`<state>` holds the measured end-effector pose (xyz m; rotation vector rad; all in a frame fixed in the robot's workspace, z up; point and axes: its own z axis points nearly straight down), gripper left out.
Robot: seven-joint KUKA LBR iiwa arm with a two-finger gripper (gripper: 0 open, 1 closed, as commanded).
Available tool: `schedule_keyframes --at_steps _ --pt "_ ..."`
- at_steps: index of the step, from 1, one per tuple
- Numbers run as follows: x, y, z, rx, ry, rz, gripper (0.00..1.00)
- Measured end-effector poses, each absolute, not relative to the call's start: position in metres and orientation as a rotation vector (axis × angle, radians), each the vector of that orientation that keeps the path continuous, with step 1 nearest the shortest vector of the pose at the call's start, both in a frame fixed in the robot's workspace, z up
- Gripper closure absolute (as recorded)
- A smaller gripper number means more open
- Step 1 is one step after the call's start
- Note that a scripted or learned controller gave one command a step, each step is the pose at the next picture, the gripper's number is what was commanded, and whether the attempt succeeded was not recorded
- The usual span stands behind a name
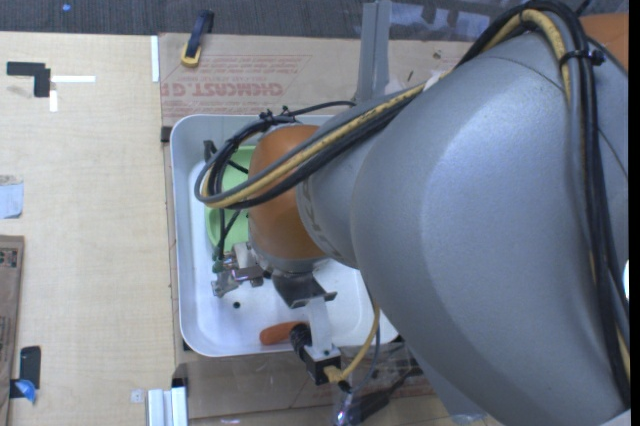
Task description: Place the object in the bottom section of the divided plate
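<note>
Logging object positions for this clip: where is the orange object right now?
In the camera view, the orange object lies on the white bin's floor near its bottom edge, just below the arm's wrist and well below the green plate.

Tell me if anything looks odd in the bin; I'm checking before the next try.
One thing stands out: an orange object lies on the white bin's floor near its lower edge, apart from the green plate, which the arm mostly hides.
</note>
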<state>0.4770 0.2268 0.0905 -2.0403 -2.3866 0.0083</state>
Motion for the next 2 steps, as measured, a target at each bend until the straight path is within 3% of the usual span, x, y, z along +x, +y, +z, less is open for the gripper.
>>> schedule_keyframes --at_steps 1,2 --pt "0.477 0.225 0.099 -2.047 -2.380 0.014 1.00" --pt "0.516 0.164 0.196 -2.456 -1.960 0.007 1.00"
